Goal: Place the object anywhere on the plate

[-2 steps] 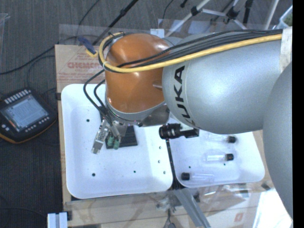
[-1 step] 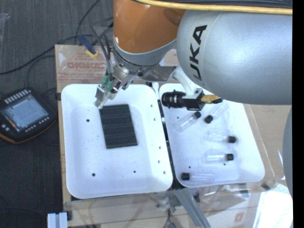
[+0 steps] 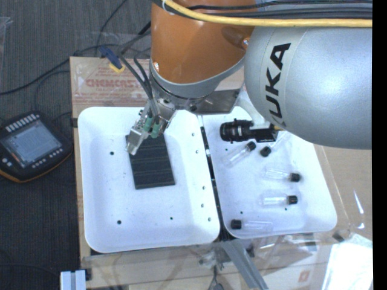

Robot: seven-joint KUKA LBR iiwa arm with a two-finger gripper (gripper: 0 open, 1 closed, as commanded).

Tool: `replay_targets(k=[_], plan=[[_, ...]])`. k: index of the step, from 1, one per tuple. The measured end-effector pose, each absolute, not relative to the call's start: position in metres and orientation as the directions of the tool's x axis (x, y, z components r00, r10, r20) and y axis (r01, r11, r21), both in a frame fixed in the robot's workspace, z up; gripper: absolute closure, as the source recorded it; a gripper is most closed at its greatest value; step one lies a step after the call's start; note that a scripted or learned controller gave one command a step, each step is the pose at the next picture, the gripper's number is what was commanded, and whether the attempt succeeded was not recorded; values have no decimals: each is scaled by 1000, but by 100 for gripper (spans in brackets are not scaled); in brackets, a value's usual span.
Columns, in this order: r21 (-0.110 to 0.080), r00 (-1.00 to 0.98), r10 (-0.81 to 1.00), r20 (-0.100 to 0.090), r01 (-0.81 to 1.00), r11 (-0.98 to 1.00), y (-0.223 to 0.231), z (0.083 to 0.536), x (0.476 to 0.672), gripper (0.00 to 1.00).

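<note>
A black handheld control pendant with a grey screen and an orange edge (image 3: 30, 147) lies on the dark floor, well to the left of the black ribbed rectangular plate (image 3: 154, 168). The bench (image 3: 81, 83) shows as a pale board with red print behind and to the left of the plate.

The shallow white left bin (image 3: 97, 222) carries the plate, which lies flat on its floor towards the bin's right half, its long side running away from the camera at a slight tilt.

The end effector (image 3: 136, 141), a small grey and green assembly, hangs over the plate's far left corner. Whether it is wide, narrow or holding anything cannot be told from this angle. Above it the grey arm with its orange band (image 3: 314, 71) reaches in from the plate's right and covers the far side of both bins.

The shallow white right bin (image 3: 320, 216) sits just beside the left bin, to the right of the plate. In it lie four clear plastic vials with black caps, all well apart from the plate:
- the first vial (image 3: 240, 153) is nearest the plate and lies at a slant;
- a loose black cap (image 3: 265, 151) lies just right of it;
- the second vial (image 3: 279, 174) and third vial (image 3: 277, 199) lie farther right, one nearer the camera than the other;
- the fourth vial (image 3: 249, 225) lies at the bin's near edge.
</note>
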State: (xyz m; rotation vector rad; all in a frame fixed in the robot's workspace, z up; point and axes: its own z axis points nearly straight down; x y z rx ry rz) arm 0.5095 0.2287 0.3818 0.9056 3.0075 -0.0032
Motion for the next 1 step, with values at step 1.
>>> replay_targets(k=[1], plan=[[0,-993,115,0,115,993,234,357,501,100]])
